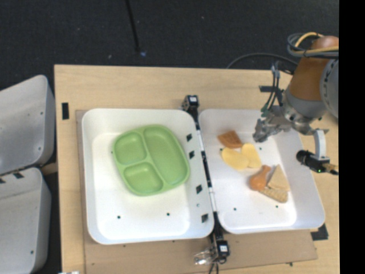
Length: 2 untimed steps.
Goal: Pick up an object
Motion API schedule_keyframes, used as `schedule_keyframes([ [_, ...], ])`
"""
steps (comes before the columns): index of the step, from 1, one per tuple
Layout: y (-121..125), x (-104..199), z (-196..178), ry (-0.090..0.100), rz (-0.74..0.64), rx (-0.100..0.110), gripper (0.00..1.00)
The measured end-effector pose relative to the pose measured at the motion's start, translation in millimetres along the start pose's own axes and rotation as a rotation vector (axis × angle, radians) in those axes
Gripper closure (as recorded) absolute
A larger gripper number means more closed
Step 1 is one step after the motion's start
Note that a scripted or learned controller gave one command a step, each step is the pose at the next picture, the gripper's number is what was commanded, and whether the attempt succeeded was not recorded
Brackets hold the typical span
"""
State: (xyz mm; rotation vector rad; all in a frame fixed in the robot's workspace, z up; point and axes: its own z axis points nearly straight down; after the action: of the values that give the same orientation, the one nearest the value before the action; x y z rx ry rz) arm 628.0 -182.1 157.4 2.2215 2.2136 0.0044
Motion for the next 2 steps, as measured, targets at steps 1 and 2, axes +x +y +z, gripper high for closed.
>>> schedule_keyframes([
  [1,3.1,0.8,-64.7,0.000,-0.006,-0.002,1.00],
  [2,4.1,-0.7,-97.7,0.000,-0.006,0.001,1.00],
])
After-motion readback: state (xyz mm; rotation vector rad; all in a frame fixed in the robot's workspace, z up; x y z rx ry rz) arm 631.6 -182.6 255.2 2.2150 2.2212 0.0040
